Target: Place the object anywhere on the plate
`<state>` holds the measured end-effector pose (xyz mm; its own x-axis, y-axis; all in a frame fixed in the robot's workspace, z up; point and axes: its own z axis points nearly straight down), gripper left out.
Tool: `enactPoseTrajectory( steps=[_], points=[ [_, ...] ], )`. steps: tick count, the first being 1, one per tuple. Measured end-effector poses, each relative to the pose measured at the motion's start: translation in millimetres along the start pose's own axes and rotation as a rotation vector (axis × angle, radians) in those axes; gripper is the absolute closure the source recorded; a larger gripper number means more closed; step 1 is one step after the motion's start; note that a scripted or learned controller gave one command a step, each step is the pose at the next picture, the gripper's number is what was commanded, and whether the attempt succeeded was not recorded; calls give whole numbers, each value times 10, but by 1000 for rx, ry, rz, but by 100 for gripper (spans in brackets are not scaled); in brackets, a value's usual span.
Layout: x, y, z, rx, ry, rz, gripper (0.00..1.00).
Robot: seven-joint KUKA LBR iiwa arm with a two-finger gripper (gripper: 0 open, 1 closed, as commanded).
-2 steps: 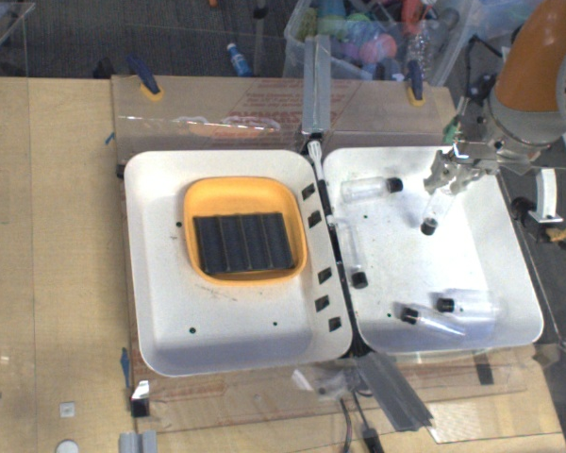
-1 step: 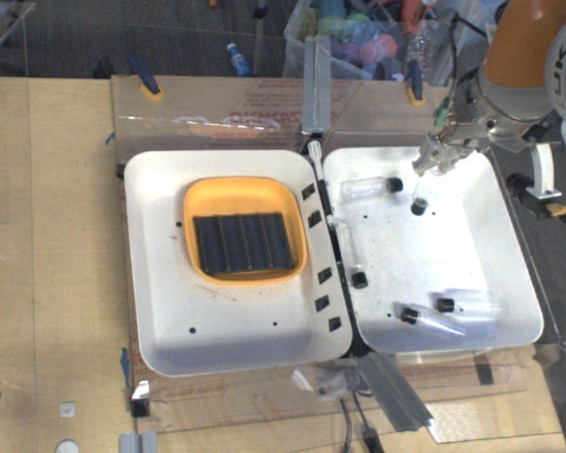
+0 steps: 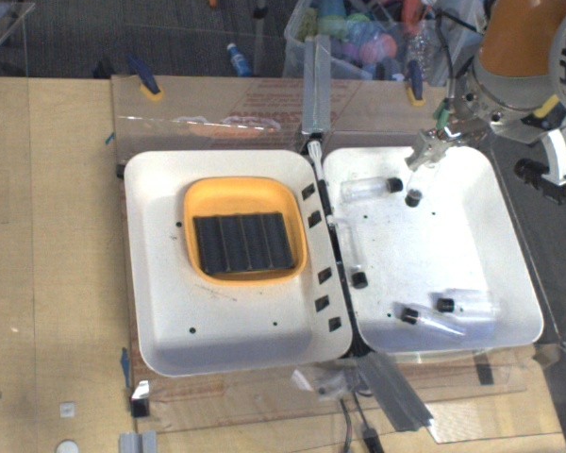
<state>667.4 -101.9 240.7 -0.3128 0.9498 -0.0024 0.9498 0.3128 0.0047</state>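
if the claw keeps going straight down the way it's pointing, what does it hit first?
Probably the clear tube with a black cap near the right bin's far wall, just below-left of the claw. Depth is hard to judge from this slant; it may meet bare bin floor beside it.

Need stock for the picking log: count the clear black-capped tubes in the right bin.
4, possibly more among the glare. One tube near the back, one along the divider, two at the front right: and. All lie in the right bin.

A clear tub of colourful toys (image 3: 377,17) sits far behind the bins; a blue bottle (image 3: 237,60) lies left of it.
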Motion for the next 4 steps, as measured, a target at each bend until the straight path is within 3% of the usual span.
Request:
enactPoseTrajectory(
  steps=[2,3,4],
  points=[
    [-125,-32,-602,-3,-2,-520,100],
    [-427,-335,-1504,-2,-1,-546,100],
    [-1118,-498,-1966,-3,-5,-868,100]
  ],
)
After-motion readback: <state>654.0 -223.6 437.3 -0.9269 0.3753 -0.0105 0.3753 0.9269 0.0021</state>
